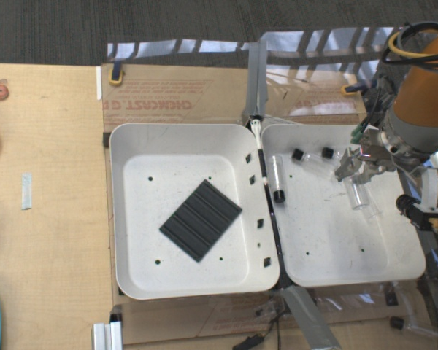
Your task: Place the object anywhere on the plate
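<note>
Gripper (358, 175) hovers over right bin (394, 268) — grip state unclear — dark ridged plate (201, 219) waiting well to its left.

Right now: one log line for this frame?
gripper: over right bin, near clear tube | plate: left bin, bare

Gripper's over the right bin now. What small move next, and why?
Probably carry on leftward toward the dark ridged plate in the left bin. The gripper hangs over the right bin, with what looks like a clear tube just beneath it, though I cannot confirm the grip.
</note>
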You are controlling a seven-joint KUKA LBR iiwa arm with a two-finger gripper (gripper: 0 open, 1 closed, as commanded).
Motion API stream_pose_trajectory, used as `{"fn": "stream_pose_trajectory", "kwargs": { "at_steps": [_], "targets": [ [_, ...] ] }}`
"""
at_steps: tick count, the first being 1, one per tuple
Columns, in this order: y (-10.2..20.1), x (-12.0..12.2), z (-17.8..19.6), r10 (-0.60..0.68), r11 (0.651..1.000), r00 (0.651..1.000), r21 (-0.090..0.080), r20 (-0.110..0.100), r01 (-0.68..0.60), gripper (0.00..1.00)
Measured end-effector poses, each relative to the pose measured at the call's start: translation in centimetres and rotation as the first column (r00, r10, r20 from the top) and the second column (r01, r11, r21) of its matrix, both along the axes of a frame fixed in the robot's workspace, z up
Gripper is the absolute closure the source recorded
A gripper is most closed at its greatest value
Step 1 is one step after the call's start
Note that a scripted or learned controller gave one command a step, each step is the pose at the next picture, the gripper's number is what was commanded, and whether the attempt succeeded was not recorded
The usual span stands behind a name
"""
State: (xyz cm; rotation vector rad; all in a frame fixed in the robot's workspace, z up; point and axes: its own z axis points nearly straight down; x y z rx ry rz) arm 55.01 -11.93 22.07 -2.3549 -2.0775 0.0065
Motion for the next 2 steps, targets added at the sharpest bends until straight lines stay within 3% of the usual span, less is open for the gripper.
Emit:
{"fn": "stream_pose_trajectory", "kwargs": {
  "at_steps": [1, 2],
  "targets": [
    [0.0, 0.0, 0.0, 0.0, 1.0, 1.0, 0.0, 0.0, 0.0, 0.0],
    [11.2, 4.1, 0.3, 0.101, 0.995, 0.995, 0.0, -0.001, -0.101, 0.0]
  ]
}}
